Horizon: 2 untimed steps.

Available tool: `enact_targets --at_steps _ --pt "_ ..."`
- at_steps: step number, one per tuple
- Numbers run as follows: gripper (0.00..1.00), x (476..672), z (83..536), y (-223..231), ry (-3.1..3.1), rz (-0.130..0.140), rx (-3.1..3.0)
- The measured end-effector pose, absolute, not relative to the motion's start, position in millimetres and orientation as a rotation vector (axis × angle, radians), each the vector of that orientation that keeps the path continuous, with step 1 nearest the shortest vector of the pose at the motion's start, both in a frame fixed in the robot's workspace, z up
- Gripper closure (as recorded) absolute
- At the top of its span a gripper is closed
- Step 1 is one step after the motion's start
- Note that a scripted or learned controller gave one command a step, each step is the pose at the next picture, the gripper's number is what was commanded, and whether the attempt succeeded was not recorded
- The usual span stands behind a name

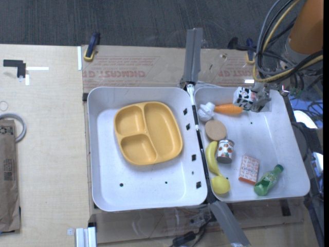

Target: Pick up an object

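1. We see the left bin [103,189] carrying a yellow divided plate [148,133] near its middle.
2. In the right bin [277,138], a banana [211,156], a lemon [220,184], a can [225,151] and a brown disc [216,130] crowd the left wall. A green bottle [268,180] and an orange box [249,169] lie near the front edge, and the middle floor is open.
3. The gripper [258,99] is at the back edge, just beside a black-and-white spotted object [243,98] and a carrot [227,108]. We cannot tell how wide it is.
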State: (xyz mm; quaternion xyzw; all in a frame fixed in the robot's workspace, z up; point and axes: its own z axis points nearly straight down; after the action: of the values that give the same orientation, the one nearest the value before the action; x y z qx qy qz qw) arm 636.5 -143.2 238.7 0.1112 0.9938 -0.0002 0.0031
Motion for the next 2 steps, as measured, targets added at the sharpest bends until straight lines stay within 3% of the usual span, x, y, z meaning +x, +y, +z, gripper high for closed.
enact_targets --at_steps 1,2 --pt "1.0 618.7 320.1 -97.9 3.131 0.0 0.188" --pt "1.0 598.9 427.5 -170.4 3.118 -0.002 0.359"
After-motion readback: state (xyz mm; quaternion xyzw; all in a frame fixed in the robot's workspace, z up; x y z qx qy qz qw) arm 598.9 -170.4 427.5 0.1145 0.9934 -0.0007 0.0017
